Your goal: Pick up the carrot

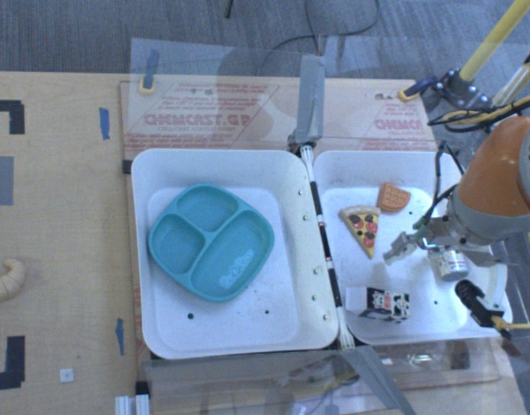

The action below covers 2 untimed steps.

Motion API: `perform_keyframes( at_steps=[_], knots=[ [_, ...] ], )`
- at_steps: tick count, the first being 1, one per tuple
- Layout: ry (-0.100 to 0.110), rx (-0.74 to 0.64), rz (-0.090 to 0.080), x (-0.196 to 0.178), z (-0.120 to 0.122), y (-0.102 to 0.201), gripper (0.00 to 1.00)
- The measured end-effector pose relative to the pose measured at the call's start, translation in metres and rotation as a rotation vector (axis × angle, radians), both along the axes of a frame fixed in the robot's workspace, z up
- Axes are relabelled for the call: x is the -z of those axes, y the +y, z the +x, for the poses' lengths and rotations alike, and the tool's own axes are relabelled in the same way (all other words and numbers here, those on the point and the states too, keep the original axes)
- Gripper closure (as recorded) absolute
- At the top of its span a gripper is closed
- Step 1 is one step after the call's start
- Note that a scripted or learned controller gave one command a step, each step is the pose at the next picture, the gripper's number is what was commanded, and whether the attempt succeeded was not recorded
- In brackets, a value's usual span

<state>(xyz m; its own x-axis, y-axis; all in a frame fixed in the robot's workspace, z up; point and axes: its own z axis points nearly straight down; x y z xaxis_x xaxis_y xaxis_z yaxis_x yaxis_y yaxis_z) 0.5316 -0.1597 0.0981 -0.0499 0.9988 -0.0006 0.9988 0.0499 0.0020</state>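
In the right bin (pixel 420 167) a small orange-brown rounded piece (pixel 392 197) lies near the back; I cannot tell whether it is the carrot. A toy pizza slice (pixel 362 227) lies just in front of it, tip pointing toward the front. My gripper (pixel 399 248) hovers over the middle of the right bin, right of the pizza slice's tip and in front of the orange piece, touching neither. Nothing shows between its fingers.
A small black-and-white packet (pixel 387 303) lies near the right bin's front wall. The left bin (pixel 161 318) holds a teal divided plate (pixel 174 271). A croissant-like toy (pixel 5 280) rests on the bench far left.
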Motion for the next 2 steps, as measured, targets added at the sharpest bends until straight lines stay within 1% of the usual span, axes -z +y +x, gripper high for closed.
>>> perform_keyframes(
  at_steps=[1, 2],
  knots=[
    [-0.003, 0.008, -0.001, -0.010, -0.001, -0.004, 1.00],
    [0.002, 0.197, 0.000, -0.101, -0.012, 0.035, 1.00]
  ],
)
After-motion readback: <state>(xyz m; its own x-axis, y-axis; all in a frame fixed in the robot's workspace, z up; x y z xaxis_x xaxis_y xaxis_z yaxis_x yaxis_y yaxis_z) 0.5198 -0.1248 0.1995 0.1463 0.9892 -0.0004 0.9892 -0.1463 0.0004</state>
